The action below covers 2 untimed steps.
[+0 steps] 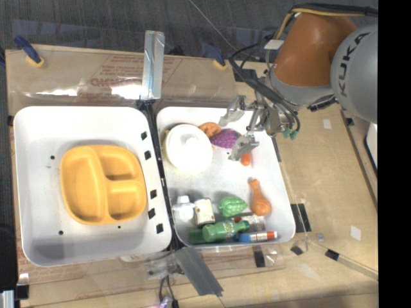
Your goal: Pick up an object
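My gripper (237,132) hangs over the upper right part of the right bin (280,183), its fingers (242,148) spread open with nothing between them. Just left of it lies a purple bunch of grapes (224,138), with an orange piece (209,129) behind that. A small orange carrot-like bit (246,160) sits right under the lower fingertip. A white round bowl (188,148) fills the bin's upper left.
Along the right bin's front lie a tan drumstick (259,199), a green knobbly toy (231,205), a green bottle (220,230), a white can (203,212) and a red-blue marker (258,237). The left bin (32,140) holds a yellow divided plate (103,183).
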Each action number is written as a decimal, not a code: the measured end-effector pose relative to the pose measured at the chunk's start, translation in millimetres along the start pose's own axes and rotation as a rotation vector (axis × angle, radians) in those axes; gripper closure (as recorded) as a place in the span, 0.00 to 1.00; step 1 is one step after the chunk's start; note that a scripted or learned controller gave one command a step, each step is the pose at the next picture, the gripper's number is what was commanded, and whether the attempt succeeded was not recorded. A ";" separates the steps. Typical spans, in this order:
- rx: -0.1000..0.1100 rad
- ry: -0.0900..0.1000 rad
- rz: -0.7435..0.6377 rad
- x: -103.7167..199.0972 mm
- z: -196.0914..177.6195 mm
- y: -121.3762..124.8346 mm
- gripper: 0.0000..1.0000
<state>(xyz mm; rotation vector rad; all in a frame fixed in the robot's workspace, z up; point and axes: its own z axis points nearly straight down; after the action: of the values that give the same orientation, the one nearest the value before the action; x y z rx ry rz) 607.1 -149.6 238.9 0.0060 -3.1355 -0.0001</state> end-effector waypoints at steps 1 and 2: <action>0.001 -0.006 -0.059 -8.6 140.7 -13.5 0.00; 0.002 -0.017 -0.089 57.8 142.7 15.8 0.00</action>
<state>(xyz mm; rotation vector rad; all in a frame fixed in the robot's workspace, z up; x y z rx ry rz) 548.4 -133.9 96.5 0.1460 -3.1496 0.0030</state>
